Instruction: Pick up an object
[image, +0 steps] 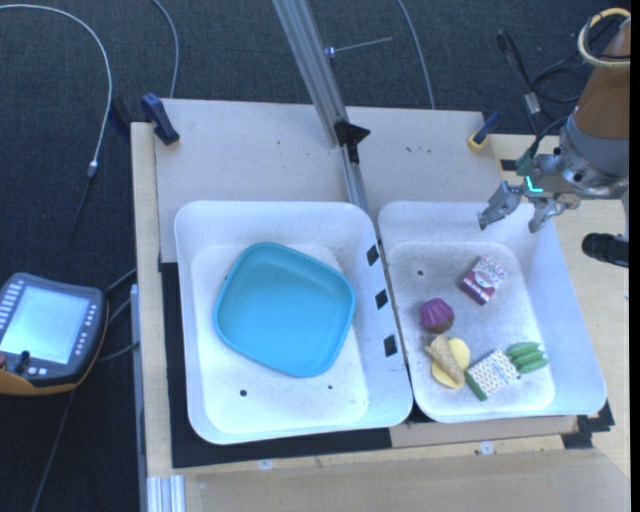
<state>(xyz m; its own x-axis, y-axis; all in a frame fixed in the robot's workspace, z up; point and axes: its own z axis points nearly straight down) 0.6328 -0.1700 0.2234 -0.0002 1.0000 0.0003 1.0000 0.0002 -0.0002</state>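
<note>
Spread open and empty, the two-finger claw (518, 211) hangs over the right white bin's (570, 300) far rim. Left to right lie a purple round toy (436, 315), a red-white packet (482, 279) and green pods (527, 354). Crowding near the front could spoil a grasp.

Hand (519, 210) open, empty, above right bin (570, 300) far edge; blue plate (285, 308) in left bin (195, 300).
</note>
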